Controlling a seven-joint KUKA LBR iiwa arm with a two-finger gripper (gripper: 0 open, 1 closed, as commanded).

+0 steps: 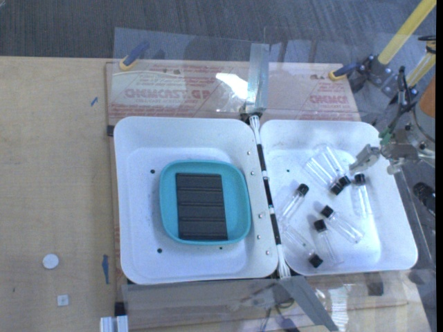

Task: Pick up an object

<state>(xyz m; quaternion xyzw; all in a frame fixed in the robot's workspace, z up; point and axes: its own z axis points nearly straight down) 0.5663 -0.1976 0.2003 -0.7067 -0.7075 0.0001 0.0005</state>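
The small clear vials with black caps (325,215) lying scattered in the right white bin (394,254) look light, slick, round and breakable, best pinched across the body near a cap, while the gripper (370,156) hovers above them, its grip unreadable.

Tan table (48,151) carries two white bins side by side: the left bin (131,185), the right bin (394,247). Near the table's front-left corner lie a small white disc (50,261) and a tiny square piece (63,299).
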